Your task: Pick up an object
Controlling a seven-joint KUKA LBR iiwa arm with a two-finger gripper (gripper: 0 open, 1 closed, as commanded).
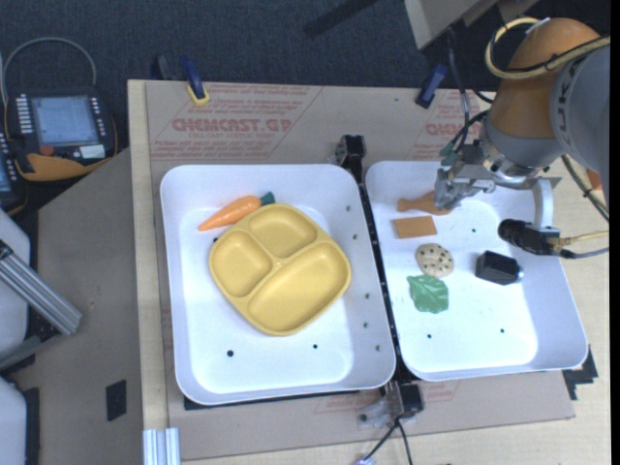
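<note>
The farther orange slice (417, 204), laid flat beyond the cookie (434, 259) in the right bin (542, 347), may be missed, little edge being offered to the gripper (450, 196) at it, whose opening cannot be told; a yellow plate (279, 269) and carrot (229, 212) are kept in the left bin (194, 337), left of the cookie

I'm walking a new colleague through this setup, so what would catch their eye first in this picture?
The large yellow divided plate dominates the bin on the view's left, with an orange toy carrot beside its far rim. In the other bin, the gripper hangs low next to a flat brown piece near the far corner. A speckled cookie and a green lump lie closer to the camera.
</note>
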